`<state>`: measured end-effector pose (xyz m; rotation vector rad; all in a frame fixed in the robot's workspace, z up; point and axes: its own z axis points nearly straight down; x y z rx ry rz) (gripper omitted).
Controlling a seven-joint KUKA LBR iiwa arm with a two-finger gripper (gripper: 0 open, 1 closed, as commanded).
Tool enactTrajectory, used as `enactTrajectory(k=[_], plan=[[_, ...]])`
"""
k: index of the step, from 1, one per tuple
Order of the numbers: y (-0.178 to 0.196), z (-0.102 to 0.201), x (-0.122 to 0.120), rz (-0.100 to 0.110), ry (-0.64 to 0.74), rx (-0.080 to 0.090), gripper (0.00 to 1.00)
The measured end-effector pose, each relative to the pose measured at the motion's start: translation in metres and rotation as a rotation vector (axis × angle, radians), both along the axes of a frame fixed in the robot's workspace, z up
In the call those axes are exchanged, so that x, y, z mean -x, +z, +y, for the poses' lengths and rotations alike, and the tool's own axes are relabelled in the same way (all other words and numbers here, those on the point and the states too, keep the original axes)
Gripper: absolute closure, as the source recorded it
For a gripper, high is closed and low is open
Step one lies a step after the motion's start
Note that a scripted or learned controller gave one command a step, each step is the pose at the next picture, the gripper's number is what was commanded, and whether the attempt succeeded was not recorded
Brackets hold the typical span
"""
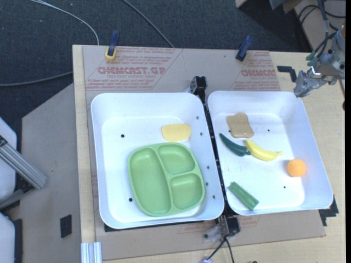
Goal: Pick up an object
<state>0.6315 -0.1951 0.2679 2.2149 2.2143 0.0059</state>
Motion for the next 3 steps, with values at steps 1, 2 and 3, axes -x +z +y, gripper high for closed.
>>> enactTrajectory(k=[1,2,3], plan=[[0.005,0.054,0.015,0.011,0.006,-0.006,1.00],[0.009,0.103,0.031,0.012,0.005,-0.006,1.00],[-0.010,0.152,0.051,0.015,0.005,-0.007,1.00]])
